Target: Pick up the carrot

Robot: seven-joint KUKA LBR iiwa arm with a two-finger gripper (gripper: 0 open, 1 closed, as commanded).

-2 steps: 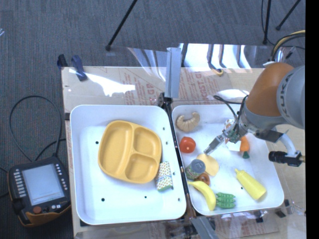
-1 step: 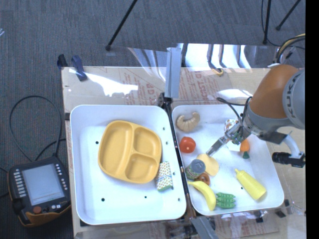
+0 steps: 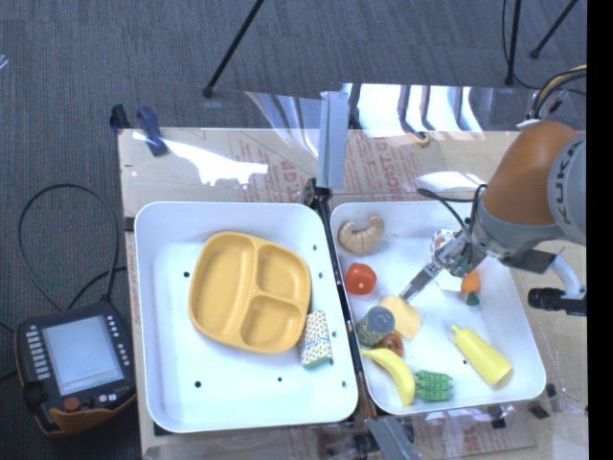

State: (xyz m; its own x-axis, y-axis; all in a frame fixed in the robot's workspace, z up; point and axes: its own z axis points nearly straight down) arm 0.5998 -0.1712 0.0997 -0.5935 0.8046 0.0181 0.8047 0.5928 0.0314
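The carrot [image 3: 470, 283], small and orange with a green top, lies in the right bin [image 3: 522, 338] near its right wall. My gripper [image 3: 412, 291] reaches in from the right and points down-left, with its tip low over the bin floor between the tomato [image 3: 360, 278] and the carrot. The tip is a short way left of the carrot, and the wrist body passes just above the carrot. Nothing shows in the gripper's grasp.
The right bin also holds a croissant [image 3: 361, 235], a can [image 3: 377, 324], a pale yellow wedge [image 3: 403, 317], a banana [image 3: 395, 372], a green pea pod [image 3: 433, 384] and a mustard bottle [image 3: 482, 355]. The left bin [image 3: 163, 353] holds a yellow divided plate [image 3: 251, 291] and a patterned sponge [image 3: 315, 338].
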